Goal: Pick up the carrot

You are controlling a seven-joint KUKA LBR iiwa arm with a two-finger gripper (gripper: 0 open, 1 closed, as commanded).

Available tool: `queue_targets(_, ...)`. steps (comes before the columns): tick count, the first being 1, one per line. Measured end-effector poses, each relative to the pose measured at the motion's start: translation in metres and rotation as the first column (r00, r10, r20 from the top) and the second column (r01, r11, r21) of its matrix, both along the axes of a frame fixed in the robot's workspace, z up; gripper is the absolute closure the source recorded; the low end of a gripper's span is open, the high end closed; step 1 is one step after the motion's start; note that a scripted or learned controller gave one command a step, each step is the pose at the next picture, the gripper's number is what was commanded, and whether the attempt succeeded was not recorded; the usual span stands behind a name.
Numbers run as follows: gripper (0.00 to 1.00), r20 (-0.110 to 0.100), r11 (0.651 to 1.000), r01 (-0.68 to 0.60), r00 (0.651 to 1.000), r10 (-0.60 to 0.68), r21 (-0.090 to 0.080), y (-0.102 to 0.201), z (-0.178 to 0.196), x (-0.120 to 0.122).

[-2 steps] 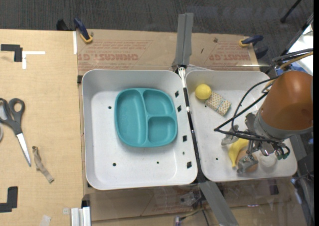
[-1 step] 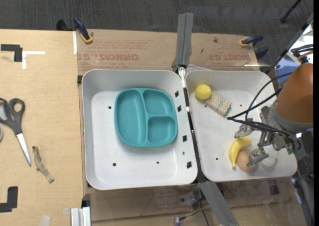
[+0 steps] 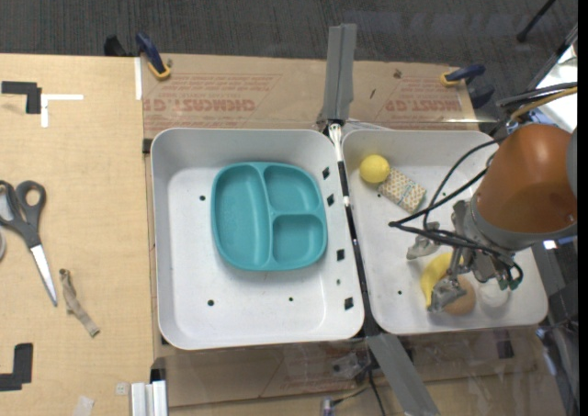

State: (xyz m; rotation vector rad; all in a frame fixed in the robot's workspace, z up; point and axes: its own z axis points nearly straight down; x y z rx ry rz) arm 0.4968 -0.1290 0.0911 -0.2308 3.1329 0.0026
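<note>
My gripper (image 3: 449,289) is down in the front right corner of the right bin (image 3: 386,304), below the arm's orange band (image 3: 528,180). Right under it lies a tan-orange rounded piece (image 3: 460,301), partly covered by the gripper; I cannot tell whether this is the carrot. A yellow banana-like piece (image 3: 432,276) lies just left of the gripper and touches it or nearly so. Cables and the wrist hide much of what lies beneath.
A yellow lemon (image 3: 374,169) and a speckled block (image 3: 404,189) lie at the back of the right bin. The left bin (image 3: 184,295) holds a teal divided plate (image 3: 271,217). Scissors (image 3: 32,230) lie on the bench at far left.
</note>
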Motion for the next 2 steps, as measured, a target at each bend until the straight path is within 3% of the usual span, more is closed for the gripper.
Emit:
queue_targets(1,0.00,0.004,0.999,0.054,0.999,-0.054,-0.001,-0.067,0.001,0.008)
queue_targets(2,0.00,0.001,1.000,0.029,1.000,-0.029,0.000,-0.003,0.000,0.006)
